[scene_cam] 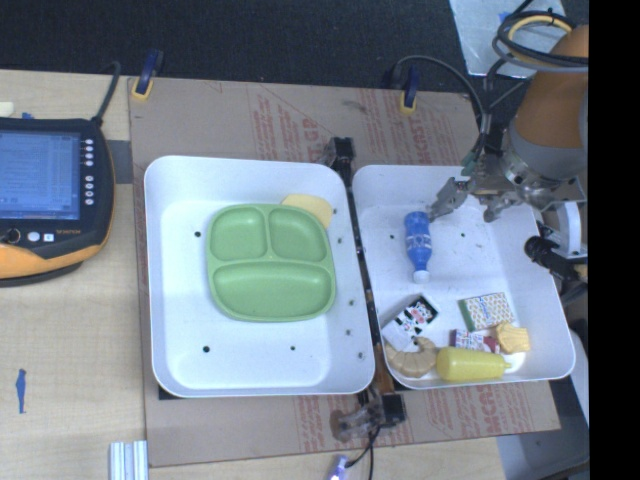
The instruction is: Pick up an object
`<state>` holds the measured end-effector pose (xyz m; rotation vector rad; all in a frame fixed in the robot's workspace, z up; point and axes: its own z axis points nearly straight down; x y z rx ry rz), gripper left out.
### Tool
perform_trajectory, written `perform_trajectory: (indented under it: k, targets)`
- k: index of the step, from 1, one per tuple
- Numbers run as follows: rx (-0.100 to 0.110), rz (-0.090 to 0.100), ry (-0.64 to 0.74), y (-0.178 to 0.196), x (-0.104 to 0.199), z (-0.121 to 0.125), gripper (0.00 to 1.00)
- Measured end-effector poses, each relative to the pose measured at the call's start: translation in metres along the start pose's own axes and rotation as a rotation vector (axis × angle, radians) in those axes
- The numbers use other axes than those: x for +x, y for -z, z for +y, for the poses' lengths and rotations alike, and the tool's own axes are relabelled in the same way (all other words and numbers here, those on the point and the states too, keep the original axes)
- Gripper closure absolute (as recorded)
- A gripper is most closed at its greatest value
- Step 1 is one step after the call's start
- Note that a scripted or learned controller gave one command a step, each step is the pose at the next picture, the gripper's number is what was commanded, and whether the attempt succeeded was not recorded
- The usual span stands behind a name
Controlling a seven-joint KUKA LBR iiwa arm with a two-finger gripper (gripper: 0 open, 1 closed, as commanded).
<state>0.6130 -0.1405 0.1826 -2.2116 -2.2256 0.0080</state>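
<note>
Arm (pixel 548 118): rounded casing, orange band over a grey section at the wrist. Black cables (pixel 440 68) loop beside it; a yellow and black coil (pixel 530 33) sits on top. Below the wrist, a bare metal mounting with dark fittings. Gripper (pixel 470 200): thin grey metal fingers (pixel 445 200), angular in outline. Markings and screws too small to tell.

Robotics lab, test-cell setup. A teach pendant (pixel 45 193) with lit screen sits at the bench's (pixel 60 368) left edge. Brown board (pixel 250 118) is clamped to the bench at its far edge by blue-and-yellow clamps (pixel 147 73). Two white bins (pixel 170 268) lie side by side on the board, joined by black clips (pixel 342 151). Grey-and-orange arm (pixel 550 108) with looped cables (pixel 530 28) at the right edge. Dark floor beyond.
</note>
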Motion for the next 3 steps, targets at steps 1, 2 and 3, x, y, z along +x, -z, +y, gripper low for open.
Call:
perform_trajectory:
  k: [1, 2, 3]
  targets:
    - [0.0, -0.001, 0.0, -0.09, 0.029, 0.002, 0.0]
    - [0.0, -0.002, 0.003, -0.079, 0.028, 0.002, 1.0]
    - [-0.004, 0.002, -0.001, 0.01, 0.105, -0.007, 1.0]
